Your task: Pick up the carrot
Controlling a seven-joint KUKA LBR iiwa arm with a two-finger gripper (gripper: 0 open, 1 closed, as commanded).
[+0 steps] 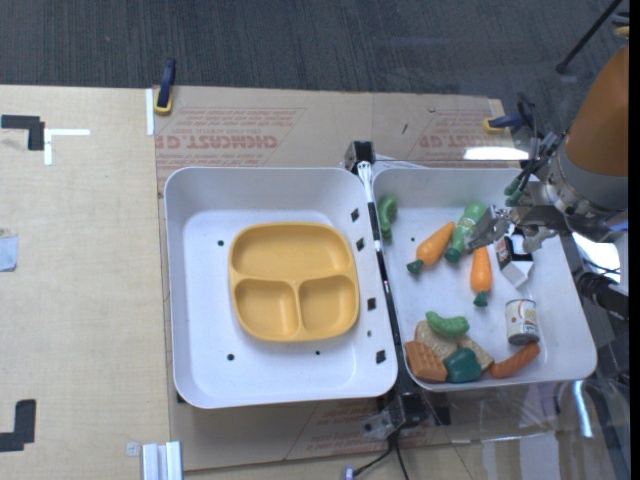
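Gripper: the gripper (pixel 497 230) sits over the upper right part of the right bin (pixel 560 313); whether it is open or closed cannot be told.
Arm: the arm (pixel 600 128) reaches in from the right, its orange band above the wrist.
Carrots: 2 lie in the right bin. 1 carrot (pixel 434 243) lies slanted near the bin's upper middle; the second carrot (pixel 481 271) lies upright just below the gripper, apart from it.
Other contents: a green vegetable (pixel 468 226) beside the gripper; a small can (pixel 521 321) near the right wall; a heap of toy food (pixel 447 351) at the lower edge.
Left bin: the left bin (pixel 190 298) carries 1 yellow divided plate (pixel 294 280) with 3 compartments, at its centre.
Surface: both bins rest on a cardboard sheet (pixel 250 128) laid over a pale wooden bench (pixel 75 268); a clamp (pixel 165 83) grips the sheet's upper left corner.
Room: dark grey carpet (pixel 300 23) runs beyond the bench's far edge.
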